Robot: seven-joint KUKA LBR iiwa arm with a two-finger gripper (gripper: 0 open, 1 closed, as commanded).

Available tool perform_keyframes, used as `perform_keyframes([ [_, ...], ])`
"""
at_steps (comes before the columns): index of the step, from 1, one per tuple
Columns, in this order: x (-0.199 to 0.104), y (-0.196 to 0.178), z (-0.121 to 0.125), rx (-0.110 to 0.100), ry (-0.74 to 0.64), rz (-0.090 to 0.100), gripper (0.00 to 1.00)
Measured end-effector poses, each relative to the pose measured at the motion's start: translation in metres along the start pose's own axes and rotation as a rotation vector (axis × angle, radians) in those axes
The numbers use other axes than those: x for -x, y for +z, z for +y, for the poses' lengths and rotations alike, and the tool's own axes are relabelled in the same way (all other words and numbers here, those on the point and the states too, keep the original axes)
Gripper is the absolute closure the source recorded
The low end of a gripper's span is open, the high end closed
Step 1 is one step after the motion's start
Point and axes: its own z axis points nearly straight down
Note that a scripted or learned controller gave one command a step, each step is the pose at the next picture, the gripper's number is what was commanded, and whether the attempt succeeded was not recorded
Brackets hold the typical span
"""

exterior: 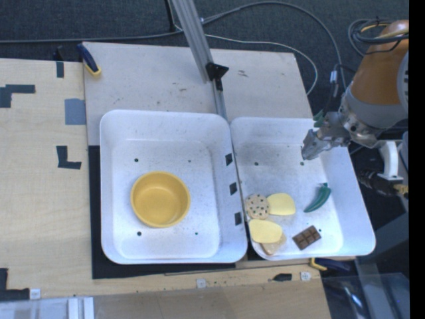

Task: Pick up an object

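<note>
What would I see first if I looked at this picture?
Probably the bright yellow bowl, sitting alone in the left white bin. Next, the little heap of toy food at the near end of the right white bin: a cookie, two yellow pieces, a brown chocolate square and a green pepper. The grey and orange robot arm hangs over that bin's far right corner.
</note>
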Motion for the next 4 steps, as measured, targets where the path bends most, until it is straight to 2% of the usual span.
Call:
perform_keyframes([
  [1, -0.058, -0.006, 0.005, -0.001, 0.0, 0.0, 1.0],
  [3, -0.159, 0.019, 0.023, -0.002, 0.001, 0.0, 1.0],
  [4, -0.204, 0.011, 0.025, -0.001, 0.001, 0.0, 1.0],
])
